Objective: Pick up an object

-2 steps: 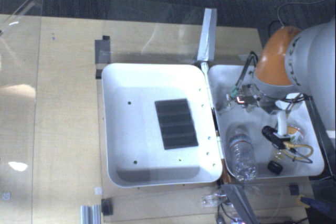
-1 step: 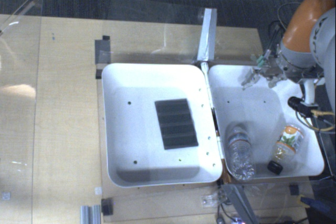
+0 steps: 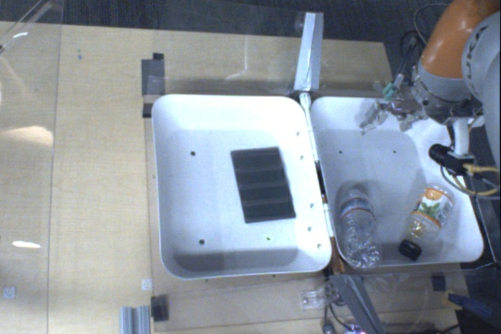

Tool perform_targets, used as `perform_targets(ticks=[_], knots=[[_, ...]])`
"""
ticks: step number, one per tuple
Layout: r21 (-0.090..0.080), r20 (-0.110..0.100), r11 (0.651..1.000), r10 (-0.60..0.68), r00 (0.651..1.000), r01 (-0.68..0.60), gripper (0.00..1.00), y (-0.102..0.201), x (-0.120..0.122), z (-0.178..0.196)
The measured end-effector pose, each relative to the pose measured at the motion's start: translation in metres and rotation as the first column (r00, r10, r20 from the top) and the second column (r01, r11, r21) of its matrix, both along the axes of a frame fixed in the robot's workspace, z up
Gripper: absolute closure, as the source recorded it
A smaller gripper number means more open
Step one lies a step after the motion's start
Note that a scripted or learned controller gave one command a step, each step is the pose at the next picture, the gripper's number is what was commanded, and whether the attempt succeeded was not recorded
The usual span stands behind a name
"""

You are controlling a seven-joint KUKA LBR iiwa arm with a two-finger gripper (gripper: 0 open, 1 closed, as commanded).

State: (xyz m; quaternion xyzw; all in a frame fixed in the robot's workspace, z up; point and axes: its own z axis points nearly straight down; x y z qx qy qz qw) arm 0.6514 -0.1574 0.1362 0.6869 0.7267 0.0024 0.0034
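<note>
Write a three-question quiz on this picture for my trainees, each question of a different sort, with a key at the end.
1. True or false: the dark ribbed block lies in the left bin.
2. Multiple choice: which thing in the right bin has a black cap? A) the clear plastic bottle B) the small juice bottle C) the ribbed block
3. Fill in: the gripper hangs over the right bin's ____ edge (near or far, as seen from the camera).

Key: 1 true. 2 B, with its cap pointing toward the near rim. 3 far, well apart from both bottles, which lie toward the near side.
</note>
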Motion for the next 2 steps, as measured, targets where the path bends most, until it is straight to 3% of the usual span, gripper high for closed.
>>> perform_targets(ticks=[1, 2], knots=[[-0.001, -0.002, 0.999, 0.038, 0.999, -0.038, 0.0, -0.048, -0.048, -0.008], [0.0, -0.003, 0.993, 0.117, 0.993, -0.117, 0.0, -0.048, -0.103, -0.039]])
